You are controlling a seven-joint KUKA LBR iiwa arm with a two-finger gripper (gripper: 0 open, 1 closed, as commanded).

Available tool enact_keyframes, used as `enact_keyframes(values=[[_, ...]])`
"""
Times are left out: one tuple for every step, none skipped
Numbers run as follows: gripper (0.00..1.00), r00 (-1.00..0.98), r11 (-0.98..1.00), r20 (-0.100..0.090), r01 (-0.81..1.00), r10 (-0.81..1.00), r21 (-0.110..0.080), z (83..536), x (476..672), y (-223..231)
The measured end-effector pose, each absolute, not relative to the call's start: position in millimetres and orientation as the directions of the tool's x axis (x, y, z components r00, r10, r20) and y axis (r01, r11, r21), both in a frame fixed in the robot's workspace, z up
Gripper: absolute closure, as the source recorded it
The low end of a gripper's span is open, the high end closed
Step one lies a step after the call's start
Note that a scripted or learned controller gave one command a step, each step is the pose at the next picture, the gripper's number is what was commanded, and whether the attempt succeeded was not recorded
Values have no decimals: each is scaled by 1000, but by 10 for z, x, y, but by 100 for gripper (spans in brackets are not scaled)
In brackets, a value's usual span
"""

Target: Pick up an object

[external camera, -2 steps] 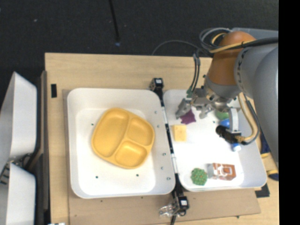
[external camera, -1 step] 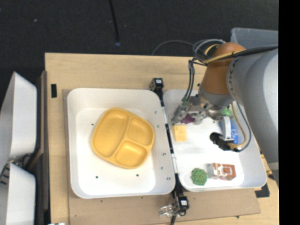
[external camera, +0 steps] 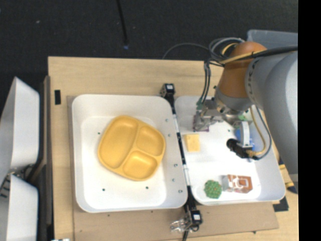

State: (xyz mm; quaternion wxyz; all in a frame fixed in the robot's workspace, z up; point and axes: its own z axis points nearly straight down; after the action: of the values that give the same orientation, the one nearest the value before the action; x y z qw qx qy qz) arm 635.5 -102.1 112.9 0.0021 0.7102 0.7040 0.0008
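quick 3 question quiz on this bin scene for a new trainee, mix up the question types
1. True or false: the yellow tray lies in the left bin.
2. Which thing lies nearest the gripper? A. the green item B. the yellow block C. the tray
3. Fill in: the green item lies in the right bin, touching or almost touching the left side of the orange-and-white ____.

Key
1. True.
2. B. The block sits just below the gripper in the camera view, nothing between the fingers.
3. Packet.
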Motion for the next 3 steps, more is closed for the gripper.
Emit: enact_keyframes(values=[[100,4,-4,-1,1000,1000,8,1783,6385,-1036],[100,-2,2,-1,1000,1000,6,2233,6402,-1004],[100,-4,4,-1,1000,1000,8,2864,6417,-947]])
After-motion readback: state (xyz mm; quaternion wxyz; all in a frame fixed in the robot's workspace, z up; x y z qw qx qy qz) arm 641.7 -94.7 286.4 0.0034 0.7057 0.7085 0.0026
